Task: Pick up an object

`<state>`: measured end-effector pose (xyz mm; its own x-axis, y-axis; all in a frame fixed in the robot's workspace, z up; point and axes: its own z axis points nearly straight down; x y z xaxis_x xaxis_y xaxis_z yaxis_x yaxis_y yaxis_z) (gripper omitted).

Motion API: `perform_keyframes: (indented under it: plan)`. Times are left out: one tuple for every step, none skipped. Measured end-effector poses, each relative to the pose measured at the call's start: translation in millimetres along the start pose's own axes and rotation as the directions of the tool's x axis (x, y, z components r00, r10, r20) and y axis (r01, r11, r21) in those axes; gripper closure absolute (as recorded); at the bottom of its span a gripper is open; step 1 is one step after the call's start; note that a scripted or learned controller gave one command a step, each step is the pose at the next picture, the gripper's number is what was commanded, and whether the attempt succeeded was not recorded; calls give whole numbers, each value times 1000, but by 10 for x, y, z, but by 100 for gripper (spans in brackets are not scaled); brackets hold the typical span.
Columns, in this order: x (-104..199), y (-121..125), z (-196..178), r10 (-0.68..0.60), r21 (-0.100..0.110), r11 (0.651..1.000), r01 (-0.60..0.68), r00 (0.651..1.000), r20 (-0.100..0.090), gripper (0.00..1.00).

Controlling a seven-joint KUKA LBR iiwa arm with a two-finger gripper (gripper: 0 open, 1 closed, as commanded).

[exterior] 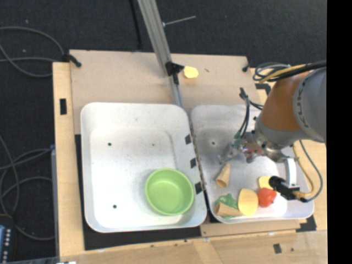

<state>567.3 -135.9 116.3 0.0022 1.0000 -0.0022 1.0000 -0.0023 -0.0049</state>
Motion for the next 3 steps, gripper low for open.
perform_keyframes:
  plan:
    - [-22, -2, 162, 1, -3, 1000, -1, 1000, 1, 0]
    - [-20, 10, 43, 5, -8, 1000, -5, 1000, -1, 100]
    - [-39, -41, -574, 4, -12, 1000, -4, 1000, -1, 100]
